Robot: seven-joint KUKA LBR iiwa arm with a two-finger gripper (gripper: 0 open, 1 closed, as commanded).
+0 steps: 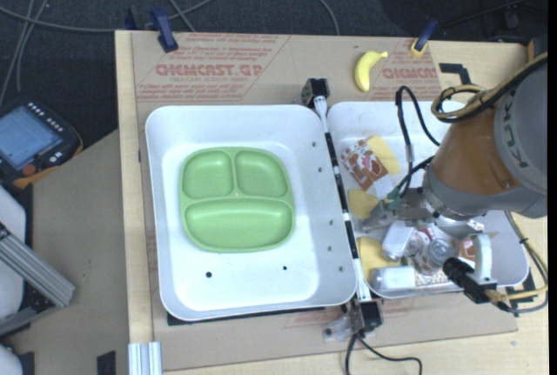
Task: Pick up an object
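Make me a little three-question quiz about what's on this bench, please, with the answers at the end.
1. True or false: the green divided plate lies in the left bin.
2. Where is the banana? A) in the right bin B) on the board beyond the bins C) on the green divided plate
3. Fill in: the arm is reaching down into the ____ bin, among the clutter there.

Key: 1 true; 2 B; 3 right.
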